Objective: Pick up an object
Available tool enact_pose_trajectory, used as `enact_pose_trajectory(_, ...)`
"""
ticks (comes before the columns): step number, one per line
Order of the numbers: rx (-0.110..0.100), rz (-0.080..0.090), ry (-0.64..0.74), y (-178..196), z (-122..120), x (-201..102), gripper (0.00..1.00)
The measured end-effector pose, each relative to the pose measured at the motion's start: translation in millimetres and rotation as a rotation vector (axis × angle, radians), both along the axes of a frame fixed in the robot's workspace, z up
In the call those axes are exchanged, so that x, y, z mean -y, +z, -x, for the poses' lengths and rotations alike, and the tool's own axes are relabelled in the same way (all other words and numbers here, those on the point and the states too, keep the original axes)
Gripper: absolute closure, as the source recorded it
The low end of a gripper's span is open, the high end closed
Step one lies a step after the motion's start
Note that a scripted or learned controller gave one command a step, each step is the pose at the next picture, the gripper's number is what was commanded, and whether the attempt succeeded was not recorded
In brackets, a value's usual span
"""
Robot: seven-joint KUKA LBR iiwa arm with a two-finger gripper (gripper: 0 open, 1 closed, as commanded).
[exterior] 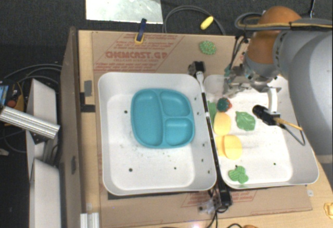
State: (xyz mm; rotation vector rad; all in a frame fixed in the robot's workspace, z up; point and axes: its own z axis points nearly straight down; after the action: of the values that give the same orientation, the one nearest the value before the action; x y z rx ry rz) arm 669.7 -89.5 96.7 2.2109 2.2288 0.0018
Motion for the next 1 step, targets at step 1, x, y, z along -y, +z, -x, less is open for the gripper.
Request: enact_pose_trajectory(1,0.000,0.001,0.001,-0.3,0.0,0.1,0.00)
